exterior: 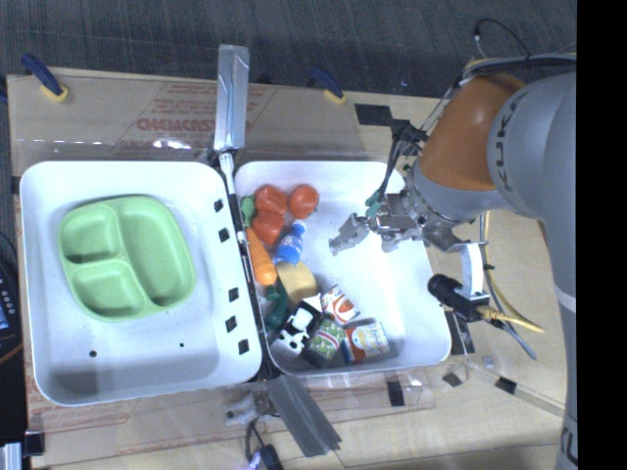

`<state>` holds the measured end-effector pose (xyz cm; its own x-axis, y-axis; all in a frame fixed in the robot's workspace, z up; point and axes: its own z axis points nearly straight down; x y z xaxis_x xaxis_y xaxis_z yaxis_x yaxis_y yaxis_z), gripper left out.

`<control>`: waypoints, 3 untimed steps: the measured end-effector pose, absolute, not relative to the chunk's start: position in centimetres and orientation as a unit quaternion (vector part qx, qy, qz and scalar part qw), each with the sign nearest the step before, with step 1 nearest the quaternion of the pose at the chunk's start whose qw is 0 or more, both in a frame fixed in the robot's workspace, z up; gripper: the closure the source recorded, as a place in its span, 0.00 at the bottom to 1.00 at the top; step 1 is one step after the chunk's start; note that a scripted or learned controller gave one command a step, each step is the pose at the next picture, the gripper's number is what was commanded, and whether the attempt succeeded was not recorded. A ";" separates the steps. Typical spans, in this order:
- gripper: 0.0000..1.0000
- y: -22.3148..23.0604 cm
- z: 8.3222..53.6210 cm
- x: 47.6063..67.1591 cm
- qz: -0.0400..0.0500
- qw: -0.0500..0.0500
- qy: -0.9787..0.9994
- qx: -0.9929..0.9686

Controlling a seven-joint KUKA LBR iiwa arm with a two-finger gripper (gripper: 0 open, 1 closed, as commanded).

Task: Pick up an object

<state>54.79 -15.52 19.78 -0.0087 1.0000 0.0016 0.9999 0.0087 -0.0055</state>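
**Inspection: arm over right bin, nothing between the fingers**

The grey arm, with its orange band above the wrist, reached in from the right and stood over the right bin. The left bin lay touching it along a shared divider and held one green divided plate, set flat in the bin's upper half.

The gripper hung over bare white floor in the upper middle of the right bin. Its fingers were spread apart and nothing lay between them. It stood apart from every object in the bin.

The objects were crowded along the right bin's left wall and bottom edge. Two red tomatoes sat at the top, nearest the gripper. Below them were an orange carrot against the wall, a blue bottle, and a tan block. Lower still, a cluster of small printed packets and a black-and-white item lay touching one another near the bottom edge; their labels were too small to read.
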 end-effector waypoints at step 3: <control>0.00 -10.8 10.1 57.7 0.002 0.001 -0.744 -0.668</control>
<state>57.73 -10.78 10.10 -0.1077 0.9942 -0.0008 0.9942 0.1077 -0.0038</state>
